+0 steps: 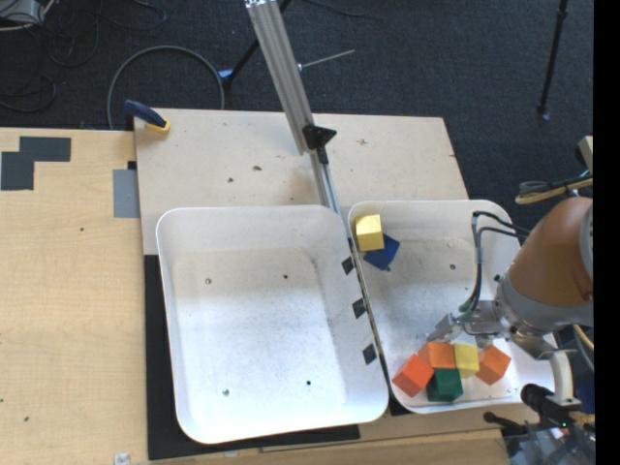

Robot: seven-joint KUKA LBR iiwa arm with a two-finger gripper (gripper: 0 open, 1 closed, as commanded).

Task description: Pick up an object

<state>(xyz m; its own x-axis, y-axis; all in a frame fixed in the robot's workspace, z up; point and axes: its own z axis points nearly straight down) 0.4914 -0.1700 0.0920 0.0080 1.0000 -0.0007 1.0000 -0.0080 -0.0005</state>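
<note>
1. We see two shallow white bins side by side on the bench; the left bin [194, 260] is the larger in view, and its floor shows small dark specks.
2. The right bin [436, 221] holds all the blocks we can make out; they fall into two groups, one near the far left corner and one near the front edge.
3. In the far group a yellow cube [368, 232] sits close to the divider between the bins; a blue block [386, 254] lies just beside it, touching or partly under it on the near right side.
4. In the front group an orange block [416, 374] lies furthest left; a second orange block [441, 356] sits just behind it; a green block [447, 386] lies at the front, touching both; a small yellow block [467, 358] sits to the right of these; a third orange block [494, 364] lies furthest right, beside the yellow one.
5. The arm [552, 264] comes in from the right over the right bin; the gripper [463, 325] hangs just behind the front cluster, above the second orange block and the small yellow block.
6. We cannot tell how the gripper is set, and we see no block clearly taken up by it; every block appears to rest on the bin floor.
7. A slanted aluminium rail [286, 76] runs from the far side down to the divider; a blue and yellow clamp [147, 116] sits at the bench's far left corner.
</note>
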